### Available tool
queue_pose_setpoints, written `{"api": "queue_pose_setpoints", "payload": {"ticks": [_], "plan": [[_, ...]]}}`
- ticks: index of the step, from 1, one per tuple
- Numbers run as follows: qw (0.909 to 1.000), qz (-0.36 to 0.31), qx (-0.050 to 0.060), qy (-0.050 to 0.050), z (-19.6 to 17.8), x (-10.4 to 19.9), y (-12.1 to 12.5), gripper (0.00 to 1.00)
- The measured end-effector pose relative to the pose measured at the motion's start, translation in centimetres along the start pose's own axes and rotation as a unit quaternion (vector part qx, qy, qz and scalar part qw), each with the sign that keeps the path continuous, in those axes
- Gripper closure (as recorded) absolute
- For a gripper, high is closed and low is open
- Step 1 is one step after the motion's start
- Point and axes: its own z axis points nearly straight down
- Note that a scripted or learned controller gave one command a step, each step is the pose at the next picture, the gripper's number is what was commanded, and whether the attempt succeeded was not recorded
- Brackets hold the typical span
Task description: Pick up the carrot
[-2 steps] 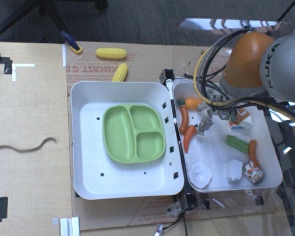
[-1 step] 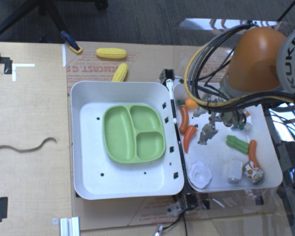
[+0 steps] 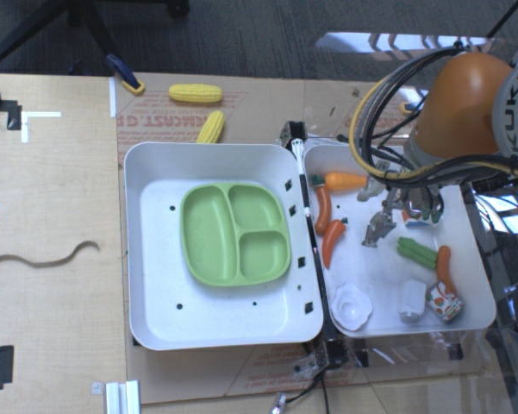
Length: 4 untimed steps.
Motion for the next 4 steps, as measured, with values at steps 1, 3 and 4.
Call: {"api": "queue_pose_setpoints", "payload": {"ticks": [1,3,4], "plan": [[1.0,0.005,0.0,-0.005,5.6,-6.8,0.5,0.0],[0.8971,0.442,0.002,0.002,6.2,0.6,-0.4,0.0],[0.8977,0.441,0.003,0.0,5.2,0.5,-0.4,1.0]]}}
